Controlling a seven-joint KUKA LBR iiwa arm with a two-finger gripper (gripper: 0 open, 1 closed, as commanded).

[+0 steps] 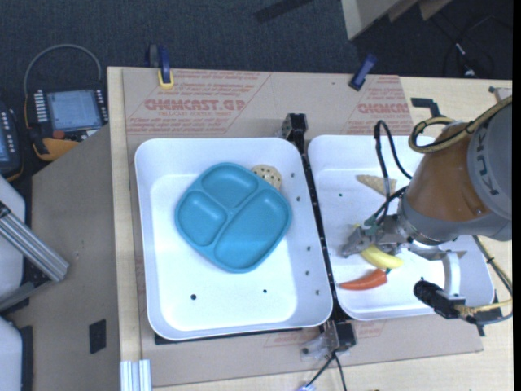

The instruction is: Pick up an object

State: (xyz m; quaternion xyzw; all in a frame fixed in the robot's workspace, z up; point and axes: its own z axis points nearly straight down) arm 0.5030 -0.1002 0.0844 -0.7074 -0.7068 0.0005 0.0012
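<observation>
In the right bin (342, 169) lie a small yellow banana-shaped piece (383, 258), a red chili pepper (364, 281) just in front of it, and a tan wedge (376, 184) toward the back. My gripper (364, 238) is low over the middle of this bin. Its tip is just left of and touching or nearly touching the yellow piece. The grey and orange arm covers the bin's right half. Whether anything is held is too unclear to tell.
The left bin (151, 243) holds a blue divided plate (234, 216) with a round speckled cookie (267, 173) at its back right edge. Black clamps sit between the bins at the back and front. Cables loop over the arm.
</observation>
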